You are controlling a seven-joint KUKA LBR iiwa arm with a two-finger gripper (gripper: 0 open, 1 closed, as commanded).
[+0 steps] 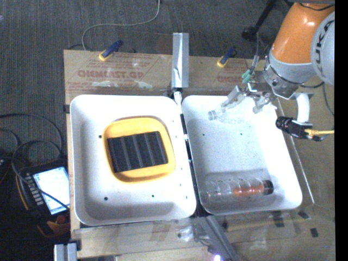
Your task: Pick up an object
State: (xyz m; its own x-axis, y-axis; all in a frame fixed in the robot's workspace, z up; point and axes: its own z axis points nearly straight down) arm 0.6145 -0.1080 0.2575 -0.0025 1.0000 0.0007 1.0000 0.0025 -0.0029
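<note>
Nearest you, a clear bottle [239, 190] lies on its side along the near wall of the right bin [217, 145]. Its long axis runs left to right, the dark cap end pointing right, with orange showing through the clear body near that end. You can see the gripper [239, 100] hovering over the far part of the same bin, well apart from the bottle, its fingers [224, 106] spread open and holding nothing. Look to the left bin [87, 145] and you find a yellow tray with a dark ribbed insert [138, 149], lying flat near its middle.
</note>
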